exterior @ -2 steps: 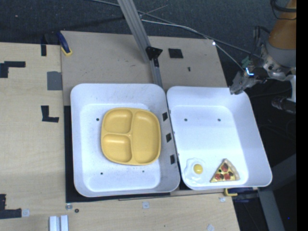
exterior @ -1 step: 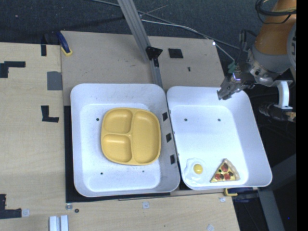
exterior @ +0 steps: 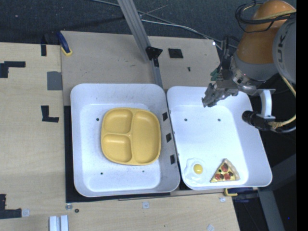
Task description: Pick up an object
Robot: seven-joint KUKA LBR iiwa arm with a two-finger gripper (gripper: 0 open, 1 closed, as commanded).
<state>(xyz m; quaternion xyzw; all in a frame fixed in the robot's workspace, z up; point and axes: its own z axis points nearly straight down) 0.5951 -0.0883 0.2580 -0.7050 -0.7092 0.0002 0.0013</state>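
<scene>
the gripper (exterior: pixel 211 100) hangs over the far rim of the right bin (exterior: pixel 250 143); whether its jaws are parted or clenched i cannot tell, and nothing shows between them. the likeliest targets, a fried egg toy (exterior: pixel 195 170) and a pizza slice toy (exterior: pixel 225 172), lie side by side toward 6 o'clock from it, well apart. the yellow divided plate (exterior: pixel 130 136) sits in the left bin (exterior: pixel 86 129), toward 8 o'clock.

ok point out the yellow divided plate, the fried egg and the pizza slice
yellow divided plate (exterior: pixel 131 136), camera view, on the ridge between its compartments
fried egg (exterior: pixel 197 168), camera view, on the yolk
pizza slice (exterior: pixel 225 171), camera view, on the topped middle
</scene>
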